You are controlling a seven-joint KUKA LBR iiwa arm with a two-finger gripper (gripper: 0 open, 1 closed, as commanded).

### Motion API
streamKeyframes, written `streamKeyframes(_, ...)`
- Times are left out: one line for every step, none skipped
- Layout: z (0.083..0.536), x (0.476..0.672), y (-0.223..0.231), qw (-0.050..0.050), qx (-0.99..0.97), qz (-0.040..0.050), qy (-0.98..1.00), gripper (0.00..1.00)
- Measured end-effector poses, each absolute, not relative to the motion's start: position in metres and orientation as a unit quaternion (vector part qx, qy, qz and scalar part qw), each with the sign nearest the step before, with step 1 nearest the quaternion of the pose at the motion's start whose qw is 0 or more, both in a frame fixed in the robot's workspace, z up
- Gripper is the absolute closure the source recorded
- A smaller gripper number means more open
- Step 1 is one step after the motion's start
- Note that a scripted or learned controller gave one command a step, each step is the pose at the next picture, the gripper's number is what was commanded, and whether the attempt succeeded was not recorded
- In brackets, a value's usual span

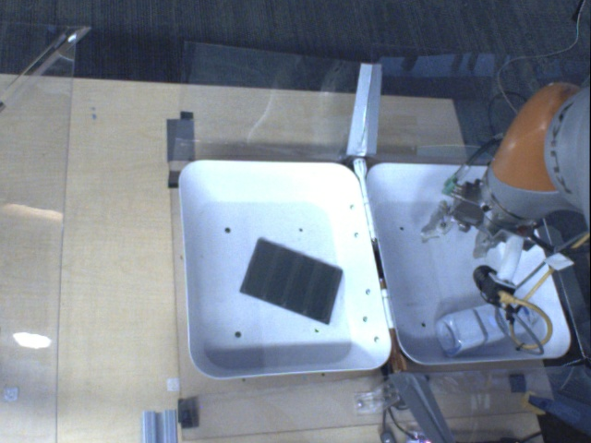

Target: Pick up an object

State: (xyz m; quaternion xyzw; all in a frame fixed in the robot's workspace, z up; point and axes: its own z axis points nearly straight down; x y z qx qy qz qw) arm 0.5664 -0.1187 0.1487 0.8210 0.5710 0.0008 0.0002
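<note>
The grey arm's two-finger gripper (pixel 454 212) hangs over the right white bin (pixel 406 275), its opening not discernible from here, probably lining up on the pale silvery cylinder (pixel 468 329) by that bin's front edge, while a dark flat rectangular pad (pixel 292 281) lies mid-left bin (pixel 212 247).

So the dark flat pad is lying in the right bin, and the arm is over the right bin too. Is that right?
Not quite. The camera view shows the dark flat pad lying in the left bin, not the right one. The rest holds: the arm is over the right bin.
</note>
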Motion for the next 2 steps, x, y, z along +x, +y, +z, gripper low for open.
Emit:
streamKeyframes(0.246, 0.601, -0.179, 0.003, 0.796, 0.0023, 0.605, 0.0)
streamKeyframes(0.156, 0.511, -0.133, 0.0, 0.828, 0.0007, 0.561, 0.0)
